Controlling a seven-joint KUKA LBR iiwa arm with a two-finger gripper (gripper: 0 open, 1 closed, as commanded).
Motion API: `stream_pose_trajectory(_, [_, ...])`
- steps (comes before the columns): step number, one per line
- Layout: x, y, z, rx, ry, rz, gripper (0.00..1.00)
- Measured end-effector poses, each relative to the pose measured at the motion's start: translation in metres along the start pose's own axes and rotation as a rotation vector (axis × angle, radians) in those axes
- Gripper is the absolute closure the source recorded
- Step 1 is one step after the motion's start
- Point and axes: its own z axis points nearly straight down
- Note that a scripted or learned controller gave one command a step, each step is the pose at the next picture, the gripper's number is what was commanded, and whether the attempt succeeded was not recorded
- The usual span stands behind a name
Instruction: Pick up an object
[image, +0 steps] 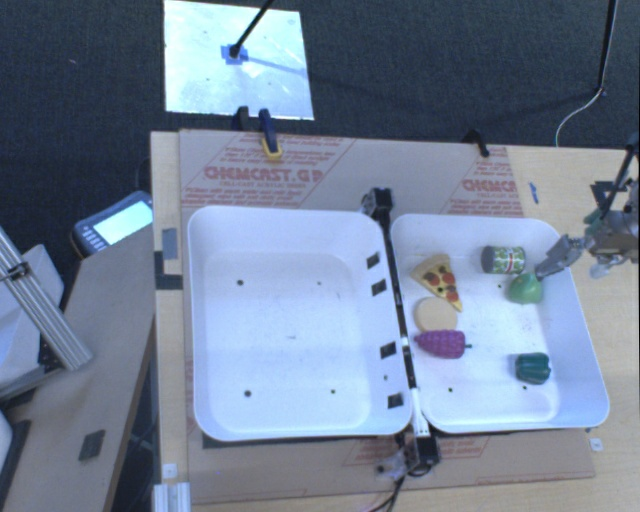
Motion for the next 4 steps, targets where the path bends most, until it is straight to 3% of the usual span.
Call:
stream_pose_trajectory(1, [0.000, 0.001, -0.011, -0.004, -0.001, -0.004, 1.00])
stream_pose_trajectory(2, [0.069, 0.040, -0.053, -0.007, 0.001, -0.010, 1.00])
stream_pose_trajectory(3, [0.162, 0.052, -0.063, -0.002, 0.003, -0.011, 1.00])
stream_pose_trajectory(4, [0.266, 0.081, -0.077, -0.005, 0.005, -0.012, 1.00])
